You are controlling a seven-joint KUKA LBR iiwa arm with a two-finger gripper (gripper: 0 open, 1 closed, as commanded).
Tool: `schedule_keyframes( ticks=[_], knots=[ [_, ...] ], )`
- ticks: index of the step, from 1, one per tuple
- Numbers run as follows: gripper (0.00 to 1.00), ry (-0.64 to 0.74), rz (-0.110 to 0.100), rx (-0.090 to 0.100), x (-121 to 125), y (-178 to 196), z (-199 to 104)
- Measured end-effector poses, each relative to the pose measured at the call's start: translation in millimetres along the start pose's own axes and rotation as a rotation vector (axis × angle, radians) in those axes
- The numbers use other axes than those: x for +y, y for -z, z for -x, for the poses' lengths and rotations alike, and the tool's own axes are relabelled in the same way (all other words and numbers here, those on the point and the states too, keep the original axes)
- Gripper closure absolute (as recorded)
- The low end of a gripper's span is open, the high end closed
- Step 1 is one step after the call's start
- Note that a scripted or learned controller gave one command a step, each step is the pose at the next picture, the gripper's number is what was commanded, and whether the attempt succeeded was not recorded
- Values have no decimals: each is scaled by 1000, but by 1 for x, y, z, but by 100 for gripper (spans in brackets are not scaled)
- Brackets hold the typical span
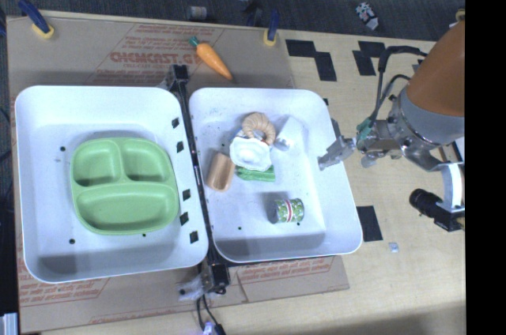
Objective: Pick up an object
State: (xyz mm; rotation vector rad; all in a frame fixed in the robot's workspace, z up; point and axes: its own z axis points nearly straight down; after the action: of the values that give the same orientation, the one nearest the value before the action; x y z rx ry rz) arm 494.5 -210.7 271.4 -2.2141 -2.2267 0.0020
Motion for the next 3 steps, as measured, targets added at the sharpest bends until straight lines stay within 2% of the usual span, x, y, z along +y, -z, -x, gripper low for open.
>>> schedule_keyframes(
  ticks=[1,2,3],
  knots=[
    [0,2,0,1,9,-179,0],
    [0,4,-1,1,62,-180,-50],
    [100,6,-3,1,62,-169,-49]
  ],
)
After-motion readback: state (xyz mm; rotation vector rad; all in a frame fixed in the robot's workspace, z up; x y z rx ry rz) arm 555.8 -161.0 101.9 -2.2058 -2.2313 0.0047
